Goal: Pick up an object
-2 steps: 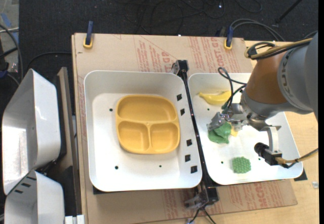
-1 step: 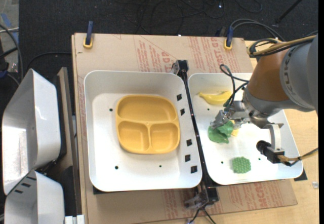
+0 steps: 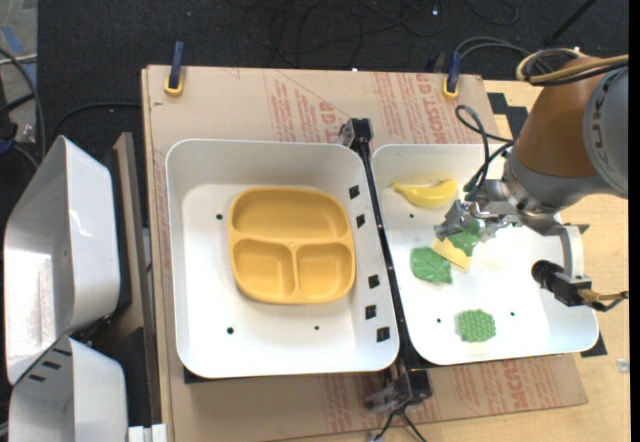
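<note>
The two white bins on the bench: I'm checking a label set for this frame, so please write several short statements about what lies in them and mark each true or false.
1. The yellow three-compartment plastic tray lies in the left white bin. True.
2. The yellow banana-shaped toy lies in the left bin. False: it lies in the right white bin, near its far edge.
3. The round, bumpy green object sits nearer the camera than the flat green leaf-shaped piece. True.
4. The gripper hangs above the tray. False: it is over the right bin, beside a small yellow wedge.
5. The tray's compartments hold toys. False: nothing lies in them.
</note>
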Available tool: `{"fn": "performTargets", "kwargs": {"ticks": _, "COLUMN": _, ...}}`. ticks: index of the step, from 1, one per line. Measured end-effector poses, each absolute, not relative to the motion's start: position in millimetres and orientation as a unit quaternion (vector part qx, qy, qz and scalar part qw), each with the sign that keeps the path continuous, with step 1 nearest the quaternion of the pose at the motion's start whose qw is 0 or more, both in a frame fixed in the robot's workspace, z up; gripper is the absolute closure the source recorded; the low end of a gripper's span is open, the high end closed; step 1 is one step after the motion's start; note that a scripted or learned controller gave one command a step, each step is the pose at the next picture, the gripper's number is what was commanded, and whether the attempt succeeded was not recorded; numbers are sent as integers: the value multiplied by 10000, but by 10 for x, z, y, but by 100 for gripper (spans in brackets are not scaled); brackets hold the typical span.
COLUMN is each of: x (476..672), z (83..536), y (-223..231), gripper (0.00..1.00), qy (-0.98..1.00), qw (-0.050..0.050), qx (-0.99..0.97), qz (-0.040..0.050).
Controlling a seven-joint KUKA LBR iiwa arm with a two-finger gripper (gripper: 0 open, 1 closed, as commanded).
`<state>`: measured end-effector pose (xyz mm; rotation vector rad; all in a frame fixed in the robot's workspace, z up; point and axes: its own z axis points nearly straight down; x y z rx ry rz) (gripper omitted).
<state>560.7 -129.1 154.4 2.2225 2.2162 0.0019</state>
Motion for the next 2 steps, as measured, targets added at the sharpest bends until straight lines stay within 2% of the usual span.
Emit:
{"fn": "performTargets", "kwargs": {"ticks": 1, "x": 5581, "z": 1971, "y": -1298, "gripper": 100, "qy": 7078, "qw": 17, "qx": 7064, "qz": 8}}
{"fn": "performTargets", "kwargs": {"ticks": 2, "x": 5686, "z": 2490, "y": -1264, "gripper": 100, "qy": 7084, "qw": 15, "qx": 7058, "qz": 6}}
